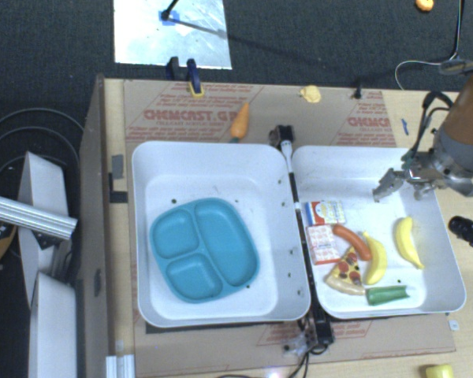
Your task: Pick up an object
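The claw (404, 181) hung spread and empty over the right bin (331, 164), nothing gripped. The nearest banana (407, 241) lay on the bin's floor, just below the claw. The pick was not yet begun; descent, closing and lift all remained.

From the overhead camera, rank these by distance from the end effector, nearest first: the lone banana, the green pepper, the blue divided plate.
Measured from the end effector over the right bin:
1. Lone banana, just below it near the right bin's right side.
2. Green pepper, at the right bin's front edge.
3. Blue divided plate, across in the left bin.
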